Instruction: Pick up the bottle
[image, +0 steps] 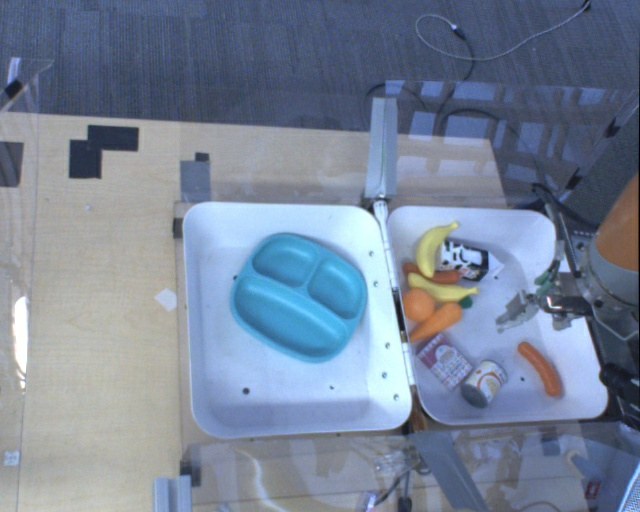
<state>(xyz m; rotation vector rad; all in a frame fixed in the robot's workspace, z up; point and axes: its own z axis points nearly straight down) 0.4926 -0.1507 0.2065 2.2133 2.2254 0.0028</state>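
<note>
Seen from above: two white bins side by side on a pale wood counter (90, 330). Over the right bin (530, 225), near its right wall, the claw (520, 310), on a grey arm (610, 265) with an orange band, reaching in from the right. Metal fingers (512, 305) slightly apart, clamped on nothing, hanging above bare white floor. Just beyond the claw toward the bin's front edge, an orange sausage (540, 368). Further left of that, a small can (484, 382) on its side, touching a red packet (443, 361). Well to the claw's left, along the divider, a carrot (437, 321) and an orange (417, 303), with two bananas (437, 249) stacked behind them. Tucked against the bananas, toward the bin's far side, a black-and-white item (468, 260), cow-patterned, possibly the bottle; too small to tell. In the left bin (210, 400), well apart from the claw, a blue divided plate (298, 295), lying flat at a slant.
</note>
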